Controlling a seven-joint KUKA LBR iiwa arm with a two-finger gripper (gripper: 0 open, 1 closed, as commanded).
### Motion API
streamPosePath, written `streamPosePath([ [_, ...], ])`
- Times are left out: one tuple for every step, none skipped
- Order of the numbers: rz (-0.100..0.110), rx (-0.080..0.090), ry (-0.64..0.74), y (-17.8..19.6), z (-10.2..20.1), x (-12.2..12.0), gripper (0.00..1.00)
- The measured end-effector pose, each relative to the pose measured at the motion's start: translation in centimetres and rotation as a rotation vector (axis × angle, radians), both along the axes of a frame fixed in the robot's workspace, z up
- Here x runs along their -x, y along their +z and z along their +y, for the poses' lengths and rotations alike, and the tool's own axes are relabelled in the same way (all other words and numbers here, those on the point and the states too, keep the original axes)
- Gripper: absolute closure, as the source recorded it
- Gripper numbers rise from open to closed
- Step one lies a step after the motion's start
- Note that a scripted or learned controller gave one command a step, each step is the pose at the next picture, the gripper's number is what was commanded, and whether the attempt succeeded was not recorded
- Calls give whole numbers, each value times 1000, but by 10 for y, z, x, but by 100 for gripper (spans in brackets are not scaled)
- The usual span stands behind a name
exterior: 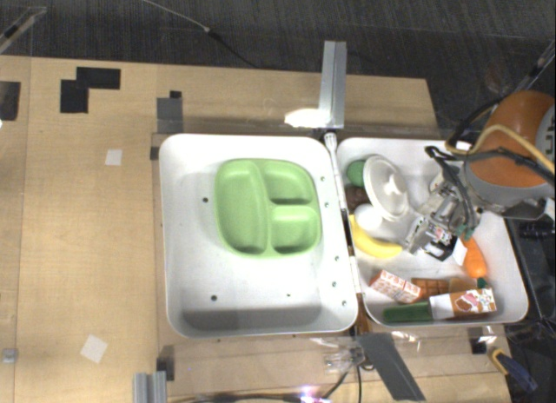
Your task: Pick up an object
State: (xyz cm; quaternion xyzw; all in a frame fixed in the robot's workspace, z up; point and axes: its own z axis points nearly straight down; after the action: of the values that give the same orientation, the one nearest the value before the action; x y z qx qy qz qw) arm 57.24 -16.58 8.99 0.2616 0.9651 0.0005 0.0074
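Your gripper (427, 238) hangs low over the middle of the right bin (518, 304), angled toward the clutter it must pick from; its opening you cannot tell, and nothing shows between its tips; just beside it lie a banana (373, 245) and a white cup (387, 186); a carrot (474, 259) nears the right edge; the left bin (187, 306) carries a green tray (265, 206).

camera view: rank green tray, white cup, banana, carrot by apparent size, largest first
1. green tray, by far the largest
2. white cup
3. banana, close to the cup; partly hidden, so this pair is unsure
4. carrot, smallest, though the arm covers part of it
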Motion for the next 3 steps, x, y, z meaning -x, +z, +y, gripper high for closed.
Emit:
streamPosePath([
  [-5, -2, -165, 1, 12, 34, 0],
  [-10, -10, -606, 1, 21, 74, 0],
  [-11, -3, -476, 1, 49, 80, 0],
])
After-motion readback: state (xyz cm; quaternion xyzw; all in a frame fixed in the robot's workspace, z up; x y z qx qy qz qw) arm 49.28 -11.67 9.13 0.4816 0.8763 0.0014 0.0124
